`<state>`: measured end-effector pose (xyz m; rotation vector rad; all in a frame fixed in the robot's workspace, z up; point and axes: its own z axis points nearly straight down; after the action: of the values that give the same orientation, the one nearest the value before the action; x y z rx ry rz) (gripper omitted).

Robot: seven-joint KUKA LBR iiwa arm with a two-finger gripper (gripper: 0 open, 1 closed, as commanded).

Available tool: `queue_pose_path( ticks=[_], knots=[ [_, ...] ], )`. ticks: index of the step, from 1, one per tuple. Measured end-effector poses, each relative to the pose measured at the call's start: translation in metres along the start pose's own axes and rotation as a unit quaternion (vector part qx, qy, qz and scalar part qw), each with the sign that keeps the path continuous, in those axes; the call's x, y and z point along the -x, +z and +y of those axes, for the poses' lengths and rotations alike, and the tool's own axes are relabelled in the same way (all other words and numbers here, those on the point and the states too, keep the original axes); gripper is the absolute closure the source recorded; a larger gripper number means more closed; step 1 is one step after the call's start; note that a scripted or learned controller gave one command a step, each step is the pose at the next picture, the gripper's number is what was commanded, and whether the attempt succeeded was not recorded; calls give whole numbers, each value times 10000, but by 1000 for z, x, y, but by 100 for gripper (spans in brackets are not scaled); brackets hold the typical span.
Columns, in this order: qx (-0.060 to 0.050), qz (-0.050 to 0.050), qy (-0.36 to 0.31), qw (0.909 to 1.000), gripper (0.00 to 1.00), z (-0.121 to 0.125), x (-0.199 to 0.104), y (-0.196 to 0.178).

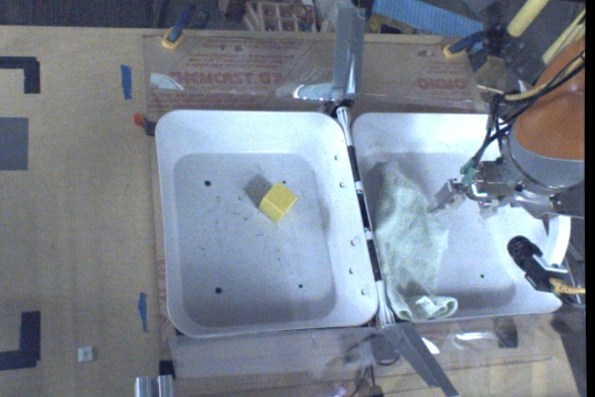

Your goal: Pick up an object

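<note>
A small yellow block (278, 202) lies near the middle of the left bin (186, 144). A crumpled pale green cloth (409, 242) lies along the left side of the right bin (437, 130), reaching its front corner. My gripper (467, 198) hangs over the right bin, just right of the cloth's upper edge. It is open, its two fingers spread with nothing between them. The grey arm with its orange band (558, 130) comes in from the right above it.
A metal divider clamp (346, 60) stands at the back between the bins. Behind the bins are a cardboard sheet (242, 79) and cluttered boxes. The wooden bench (74, 200) stretches to the left with blue tape marks.
</note>
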<state>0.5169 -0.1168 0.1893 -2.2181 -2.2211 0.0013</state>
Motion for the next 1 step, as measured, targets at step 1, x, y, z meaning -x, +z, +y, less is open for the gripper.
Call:
queue_pose_path(
  ticks=[1],
  knots=[
    [17, -7, 6, 10000, 100, 1, 1, -10]
  ],
)
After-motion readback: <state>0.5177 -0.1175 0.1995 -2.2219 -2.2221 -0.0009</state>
